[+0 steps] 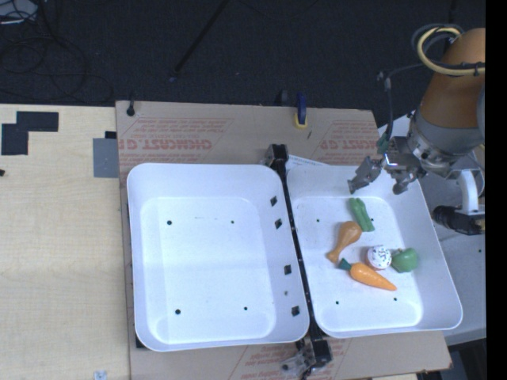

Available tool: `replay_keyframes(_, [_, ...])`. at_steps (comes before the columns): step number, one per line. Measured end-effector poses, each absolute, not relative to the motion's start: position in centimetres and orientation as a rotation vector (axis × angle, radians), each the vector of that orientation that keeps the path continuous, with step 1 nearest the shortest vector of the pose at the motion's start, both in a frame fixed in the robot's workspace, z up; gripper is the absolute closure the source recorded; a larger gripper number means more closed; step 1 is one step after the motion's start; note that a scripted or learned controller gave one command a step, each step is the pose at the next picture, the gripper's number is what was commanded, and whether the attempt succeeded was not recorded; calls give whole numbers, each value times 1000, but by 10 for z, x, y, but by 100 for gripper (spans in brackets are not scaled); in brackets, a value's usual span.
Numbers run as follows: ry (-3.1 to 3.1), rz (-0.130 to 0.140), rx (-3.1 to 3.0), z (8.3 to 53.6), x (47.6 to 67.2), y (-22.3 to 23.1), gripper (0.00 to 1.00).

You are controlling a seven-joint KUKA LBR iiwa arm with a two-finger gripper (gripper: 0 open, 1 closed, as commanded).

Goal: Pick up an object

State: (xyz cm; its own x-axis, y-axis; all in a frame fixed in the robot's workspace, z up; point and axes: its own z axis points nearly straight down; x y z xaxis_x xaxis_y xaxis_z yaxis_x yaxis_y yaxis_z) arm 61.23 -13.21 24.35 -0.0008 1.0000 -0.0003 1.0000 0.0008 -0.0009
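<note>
The right bin (428, 307) holds several small toys: a dark green pickle-shaped piece (361, 213), a tan drumstick-shaped piece (344, 239), an orange carrot (371, 275), a white speckled ball (379, 256) and a green round piece (405, 260). My gripper (383, 177) hangs over the bin's far edge, above and slightly right of the pickle piece. Its two fingers are spread apart with nothing between them. The arm with its orange band (463, 50) comes in from the upper right.
The left bin (142, 252) lies beside the right one, separated by a black hinge strip (285, 236). Both rest on a cardboard sheet (206, 133). A blue clip (301, 109) sits at the cardboard's far edge. Cables (432, 42) loop near the arm.
</note>
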Motion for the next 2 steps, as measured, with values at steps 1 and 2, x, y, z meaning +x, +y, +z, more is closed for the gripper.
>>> replay_keyframes(1, [-2225,-2,-2221,123,609,-193,0])
replay_keyframes(2, [-2223,1,-2226,90,644,-112,0])
